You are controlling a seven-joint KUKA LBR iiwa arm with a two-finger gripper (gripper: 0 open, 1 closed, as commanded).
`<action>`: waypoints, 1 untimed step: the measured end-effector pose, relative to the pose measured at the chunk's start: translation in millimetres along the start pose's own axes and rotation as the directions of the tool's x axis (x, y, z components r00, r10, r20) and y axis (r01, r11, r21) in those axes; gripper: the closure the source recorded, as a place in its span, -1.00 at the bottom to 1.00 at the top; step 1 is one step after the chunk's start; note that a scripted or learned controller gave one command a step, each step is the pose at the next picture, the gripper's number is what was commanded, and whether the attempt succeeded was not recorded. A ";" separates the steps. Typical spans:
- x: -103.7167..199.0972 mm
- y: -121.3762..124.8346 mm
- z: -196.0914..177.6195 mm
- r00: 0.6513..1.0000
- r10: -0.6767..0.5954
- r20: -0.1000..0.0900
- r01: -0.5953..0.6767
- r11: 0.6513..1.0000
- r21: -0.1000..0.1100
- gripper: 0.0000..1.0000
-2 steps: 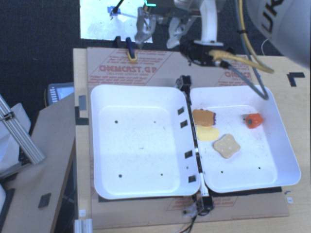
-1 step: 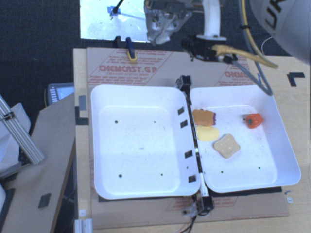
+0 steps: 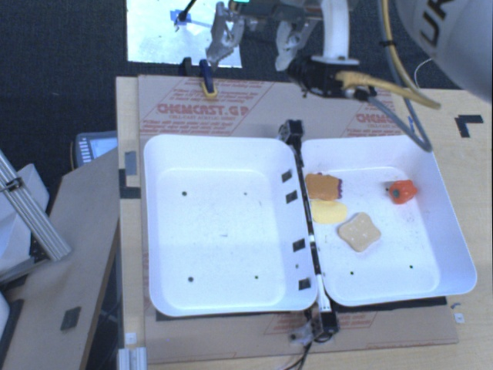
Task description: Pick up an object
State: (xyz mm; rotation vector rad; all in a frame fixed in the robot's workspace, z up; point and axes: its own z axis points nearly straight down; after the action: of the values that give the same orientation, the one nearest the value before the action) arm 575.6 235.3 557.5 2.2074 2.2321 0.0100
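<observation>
The right bin (image 3: pixel 439 230) holds several toy foods. An orange piece with a purple edge (image 3: pixel 323 186) lies by the divider, and a flat yellow slice (image 3: pixel 329 212) sits just in front of it. A tan bread slice (image 3: pixel 359 232) lies nearer the bin's middle. A small red-orange pepper (image 3: pixel 401 191) rests toward the right wall. My gripper (image 3: pixel 255 40) hangs high at the top of the camera view, behind both bins and far from the foods. It is open, its two fingers (image 3: pixel 223 35) spread wide with nothing between them.
The left bin (image 3: pixel 223 222) stands next to the right one, joined by a black clipped divider (image 3: pixel 300 206). Both rest on a brown cardboard sheet (image 3: pixel 231 106). A yellow cable (image 3: pixel 385 89) trails from the arm over the back right. A metal rail (image 3: pixel 27 206) leans at the left.
</observation>
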 end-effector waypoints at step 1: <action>0.6 0.0 -11.6 1.000 -0.003 -0.001 0.003 1.000 -0.003 1.00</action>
State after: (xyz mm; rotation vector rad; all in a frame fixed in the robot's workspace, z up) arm 575.6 235.8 569.0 2.2029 2.2352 0.0143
